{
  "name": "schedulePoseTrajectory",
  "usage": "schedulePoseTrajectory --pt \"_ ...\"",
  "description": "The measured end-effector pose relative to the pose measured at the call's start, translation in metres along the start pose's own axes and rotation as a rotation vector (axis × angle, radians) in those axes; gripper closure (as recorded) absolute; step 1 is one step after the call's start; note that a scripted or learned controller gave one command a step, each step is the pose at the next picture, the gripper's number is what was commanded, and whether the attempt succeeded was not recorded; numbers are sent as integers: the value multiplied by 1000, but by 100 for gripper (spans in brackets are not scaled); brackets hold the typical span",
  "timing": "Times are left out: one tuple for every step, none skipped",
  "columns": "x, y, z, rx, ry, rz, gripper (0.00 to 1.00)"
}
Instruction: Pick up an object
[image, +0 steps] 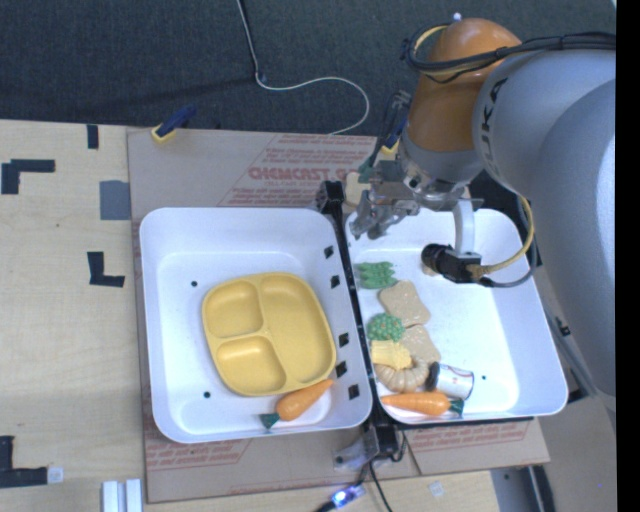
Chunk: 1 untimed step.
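Note:
My gripper (376, 222) hangs over the far left corner of the right bin (520, 330), near the divider between the bins. Nothing shows between its fingers. Below it in the right bin lie a green leafy piece (375, 274), a tan bread slice (404, 301), a green broccoli piece (385, 327), a yellow piece (390, 355), a beige shrimp-like piece (398, 378), a carrot (417, 404) and a small tin can (453, 381). The left bin (165, 300) holds a yellow divided plate (267, 332) and a second carrot (302, 399).
The grey arm with its orange band (455, 75) fills the upper right and overhangs the right bin's far side. A black part on a cable (450, 262) hangs over the bin. Cardboard (290, 170) lies under both bins.

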<state>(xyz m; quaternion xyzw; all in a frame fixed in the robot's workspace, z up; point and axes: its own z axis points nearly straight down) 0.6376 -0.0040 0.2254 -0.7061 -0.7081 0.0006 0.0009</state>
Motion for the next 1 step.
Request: schedulePoseTrajectory --pt "-3 -7 -2 1 0 1 100"
